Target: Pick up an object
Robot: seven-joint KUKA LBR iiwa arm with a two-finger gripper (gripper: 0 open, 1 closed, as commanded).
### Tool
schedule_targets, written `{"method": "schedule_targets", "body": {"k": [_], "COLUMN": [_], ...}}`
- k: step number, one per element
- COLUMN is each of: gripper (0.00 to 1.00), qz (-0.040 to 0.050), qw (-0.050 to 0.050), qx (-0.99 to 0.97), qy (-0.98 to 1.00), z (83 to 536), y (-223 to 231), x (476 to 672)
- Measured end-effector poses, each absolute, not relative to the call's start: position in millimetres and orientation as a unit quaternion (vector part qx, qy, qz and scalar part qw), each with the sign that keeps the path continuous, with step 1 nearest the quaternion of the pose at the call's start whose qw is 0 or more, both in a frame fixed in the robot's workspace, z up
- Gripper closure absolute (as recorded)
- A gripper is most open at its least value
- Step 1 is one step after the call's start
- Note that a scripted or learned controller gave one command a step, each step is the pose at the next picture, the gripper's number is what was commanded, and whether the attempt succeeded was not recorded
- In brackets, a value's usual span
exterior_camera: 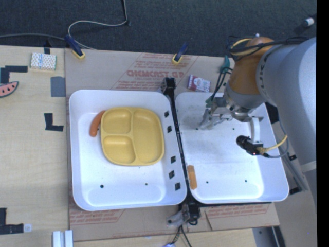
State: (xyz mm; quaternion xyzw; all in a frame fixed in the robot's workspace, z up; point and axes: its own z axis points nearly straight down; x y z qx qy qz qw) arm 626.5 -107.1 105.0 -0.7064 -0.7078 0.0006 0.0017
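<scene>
Both bins, the left bin and the right bin, are seen to be of smooth white plastic with a faint sheen. The yellow divided plate is moulded in matt plastic. A sheet of brown cardboard, printed in red and dull in finish, is laid beneath them. The desk is faced in pale wood-grain, smooth and matt. The arm is cased in smooth grey shell, with a glossy orange band. The tool is made of bare metal.

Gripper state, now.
Gripper: over the right bin; open or shut cannot be told; nothing visibly held.
</scene>
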Motion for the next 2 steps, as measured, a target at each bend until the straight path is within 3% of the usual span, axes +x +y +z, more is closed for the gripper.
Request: {"method": "schedule_targets", "body": {"k": [1,2], "gripper": [1.0,0.0], "qz": [0.0007,0.0008], "qw": [0.003,0.003], "qx": [-0.706,-0.706], "qy": [-0.708,-0.708], "z": [114.2,114.1], "y": [-106.5,-106.5], "x": [626.4,626.3]}}
